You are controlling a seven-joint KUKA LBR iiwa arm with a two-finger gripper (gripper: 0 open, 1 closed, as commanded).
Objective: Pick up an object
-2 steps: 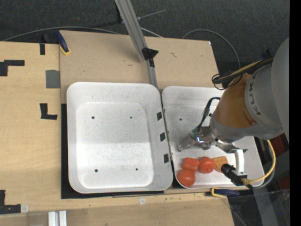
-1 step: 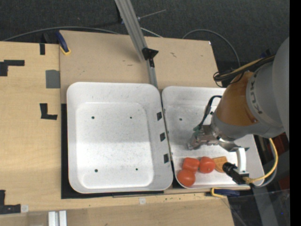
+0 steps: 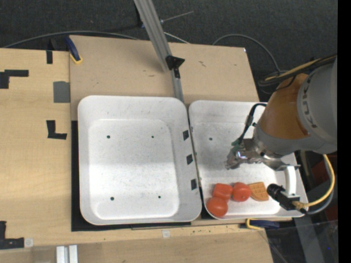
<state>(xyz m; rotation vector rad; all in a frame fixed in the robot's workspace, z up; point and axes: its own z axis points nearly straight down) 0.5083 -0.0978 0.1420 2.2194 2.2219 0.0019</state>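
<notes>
Landmark: the right bin (image 3: 219, 119), one of two shallow white bins; every place below is given against it.
Objects: three red pieces (image 3: 222, 191) and an orange-tan piece (image 3: 258, 191) lie in a tight row along the near wall of the right bin, the red ones touching one another.
Handling: they look like small toy food items, so I judge them light and fairly stiff, with rounded, probably slick skins that could roll or squirt out of a pinch.
Where to grip: the middle red piece (image 3: 241, 192) across its widest part; its neighbours crowd it, so a finger may not slip in cleanly.
Gripper: the gripper (image 3: 237, 159) hangs over the middle of the right bin, just behind the row and apart from it.
Gripper state: the view is too small and blurred here; I cannot tell how it is set, and nothing shows as held.
Left bin: the left bin (image 3: 88, 147) sits beside the right bin.
</notes>
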